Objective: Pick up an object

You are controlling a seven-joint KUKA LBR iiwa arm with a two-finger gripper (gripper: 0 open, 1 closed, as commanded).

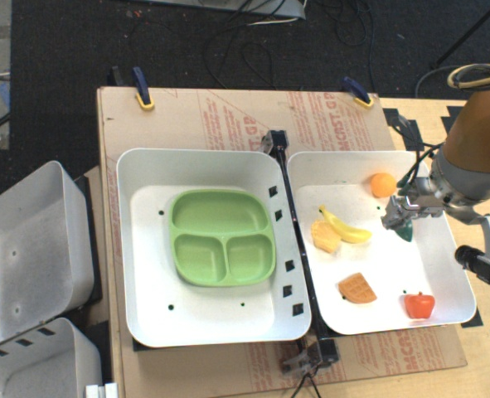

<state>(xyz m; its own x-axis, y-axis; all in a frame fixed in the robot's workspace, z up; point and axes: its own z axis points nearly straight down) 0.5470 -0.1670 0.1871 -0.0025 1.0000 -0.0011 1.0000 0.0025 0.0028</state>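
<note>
The right bin holds an orange at the back, a yellow banana with a yellow pepper-like piece beside it, a brown waffle-like piece and a red tomato-like fruit at the front. My gripper hangs over the bin's right-middle part, just below the orange and to the right of the banana. Its dark teal fingertips point down near the bin floor, with no object seen between them.
The left bin holds a green three-compartment tray. A black divider runs between the bins. Two more white bins stand off the bench at the left. Clamps sit at the board's back edge.
</note>
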